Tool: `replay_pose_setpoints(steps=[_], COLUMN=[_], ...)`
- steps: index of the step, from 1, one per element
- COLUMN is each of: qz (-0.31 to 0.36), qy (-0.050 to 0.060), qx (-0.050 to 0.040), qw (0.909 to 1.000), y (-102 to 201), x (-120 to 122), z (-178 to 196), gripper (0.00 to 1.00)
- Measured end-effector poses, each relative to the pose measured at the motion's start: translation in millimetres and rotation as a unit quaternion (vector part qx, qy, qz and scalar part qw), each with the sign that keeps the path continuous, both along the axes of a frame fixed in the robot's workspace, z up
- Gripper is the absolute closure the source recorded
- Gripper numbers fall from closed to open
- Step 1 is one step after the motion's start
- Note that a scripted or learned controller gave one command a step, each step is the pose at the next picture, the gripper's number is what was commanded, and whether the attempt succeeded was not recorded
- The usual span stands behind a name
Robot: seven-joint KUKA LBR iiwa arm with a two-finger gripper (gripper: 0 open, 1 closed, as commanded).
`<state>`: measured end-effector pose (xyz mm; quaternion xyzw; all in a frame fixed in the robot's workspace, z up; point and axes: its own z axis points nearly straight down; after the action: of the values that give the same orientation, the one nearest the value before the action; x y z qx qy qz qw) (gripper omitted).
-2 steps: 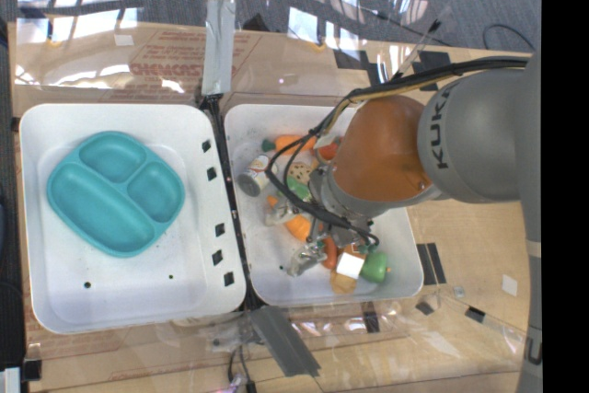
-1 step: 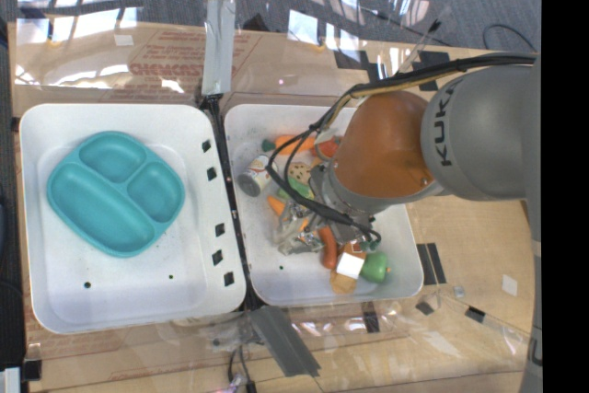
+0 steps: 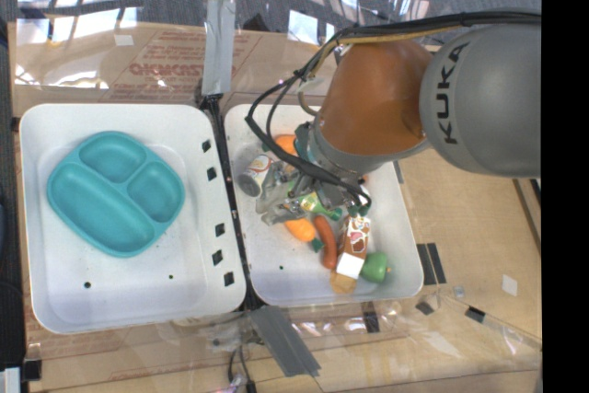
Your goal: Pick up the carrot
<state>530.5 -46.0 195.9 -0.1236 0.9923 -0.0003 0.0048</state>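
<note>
Closest to me, two white bins sit side by side on the brown tabletop [image 3: 479,198]. The left bin [image 3: 55,290] has a blue-green plate [image 3: 115,190] in it, with three little sections. The right bin [image 3: 304,301] is full of a jumble of toys.

At the near end of that jumble there is a round green toy [image 3: 375,268] with a small white block [image 3: 350,265] touching it. Just behind them lies a long red toy [image 3: 325,237], and right beside that is a short orange piece, which I think is the carrot [image 3: 299,230]. It lies flat on the floor of the right bin, about in the middle, squeezed in with the other toys.

A bit further back, the pincer [image 3: 281,198] hangs low over the pile, just behind the carrot and very near it. It is tangled up with so many bits that I cannot tell if it is spread or pressed together. I don't see the carrot in its grip.

Above the pincer is the orange band [image 3: 377,97] and then the big grey arm [image 3: 479,106], with black cables [image 3: 276,97] looping off it. They hide the far part of the right bin. A grey round thing [image 3: 250,182] and another orange bit [image 3: 287,144] peek out at the edge.

So I think this is the reaching step, and the grab is not yet done. Next, the pincer needs to move a little toward me, go down right around the carrot, and close on it alone, without catching the red toy. Then it can lift.
</note>
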Motion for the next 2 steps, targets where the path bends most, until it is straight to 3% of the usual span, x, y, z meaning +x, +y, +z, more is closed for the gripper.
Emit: replay_pose_setpoints(steps=[1, 2], qz=[0.195, 0.108], qy=[0.002, 0.005], qx=[-0.0020, -0.0002], qw=[0.9808, 0.9941], y=[-30, 17], x=[-5, 53], z=[33, -5], gripper=[1.00, 1.00])
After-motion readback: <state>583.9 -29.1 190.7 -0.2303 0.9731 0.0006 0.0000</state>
